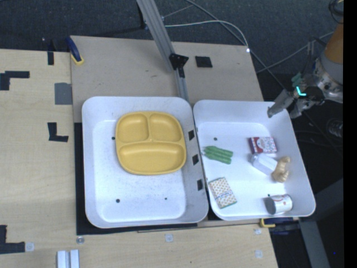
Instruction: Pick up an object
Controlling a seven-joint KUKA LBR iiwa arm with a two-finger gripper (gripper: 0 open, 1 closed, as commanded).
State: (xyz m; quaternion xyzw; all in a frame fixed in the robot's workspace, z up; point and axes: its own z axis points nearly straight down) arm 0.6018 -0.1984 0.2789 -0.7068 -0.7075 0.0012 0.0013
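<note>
Hand (283, 106) of the grey arm hovers at the right bin's (240, 109) far right corner, fingers spread, pinching nothing. Inside that bin lie a green object (218, 154), red box (262, 145), patterned packet (222, 192) and small can (278, 204).

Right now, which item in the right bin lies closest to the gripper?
The red-and-white packet, highest in the right bin, just below the gripper; the green piece, checkered packet and can lie farther.

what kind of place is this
Probably a robotics lab test bench: two white bins of small odd items sit on a board, loose cables trail over dark carpet, and a gripper hangs at the right bin's corner.
</note>
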